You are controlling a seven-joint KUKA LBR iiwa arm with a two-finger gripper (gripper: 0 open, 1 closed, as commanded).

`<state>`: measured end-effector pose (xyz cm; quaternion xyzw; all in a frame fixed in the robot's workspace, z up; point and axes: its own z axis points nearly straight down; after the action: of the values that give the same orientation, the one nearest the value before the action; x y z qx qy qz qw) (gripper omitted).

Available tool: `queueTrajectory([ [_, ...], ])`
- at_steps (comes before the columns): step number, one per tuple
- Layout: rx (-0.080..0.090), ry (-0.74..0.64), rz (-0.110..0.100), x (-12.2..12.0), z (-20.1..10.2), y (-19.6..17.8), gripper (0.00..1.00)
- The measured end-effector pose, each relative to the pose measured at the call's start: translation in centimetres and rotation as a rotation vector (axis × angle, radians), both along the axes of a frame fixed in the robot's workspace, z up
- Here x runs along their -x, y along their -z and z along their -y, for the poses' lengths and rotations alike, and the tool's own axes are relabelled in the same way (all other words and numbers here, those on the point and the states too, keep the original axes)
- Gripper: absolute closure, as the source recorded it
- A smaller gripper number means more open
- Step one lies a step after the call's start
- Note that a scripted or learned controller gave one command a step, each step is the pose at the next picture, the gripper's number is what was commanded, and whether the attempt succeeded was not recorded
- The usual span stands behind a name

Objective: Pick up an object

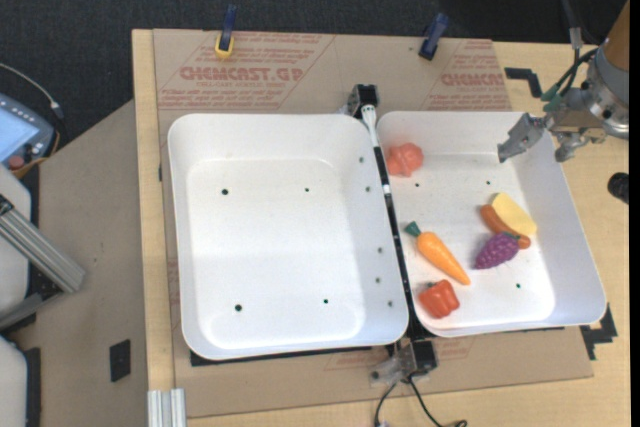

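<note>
The right bin (455, 190) holds several toy foods. A pink lump (405, 159) lies near its far left corner. An orange carrot (441, 255) and a red pepper (438, 298) sit toward the front. A purple bunch of grapes (498, 250) lies beside a yellow and orange piece (509, 215). My gripper (545, 141) hangs over the bin's far right corner, above and behind the yellow piece. Its fingers are spread open with nothing between them.
The left bin (270, 235) stands beside the right one, with a black divider strip (385, 200) between them. Both rest on a cardboard sheet (250, 65) held by a yellow clamp (226, 39) and a blue clamp (434, 35) at the far edge.
</note>
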<state>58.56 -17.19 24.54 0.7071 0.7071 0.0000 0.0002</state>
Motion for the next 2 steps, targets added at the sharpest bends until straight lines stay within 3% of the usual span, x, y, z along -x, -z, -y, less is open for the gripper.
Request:
queueTrajectory([
  [1,-0.007,-0.001,-0.015,6.9,-5.6,9.2,0.0],
  [2,-0.003,0.001,-0.003,10.7,-6.8,16.3,0.0],
])
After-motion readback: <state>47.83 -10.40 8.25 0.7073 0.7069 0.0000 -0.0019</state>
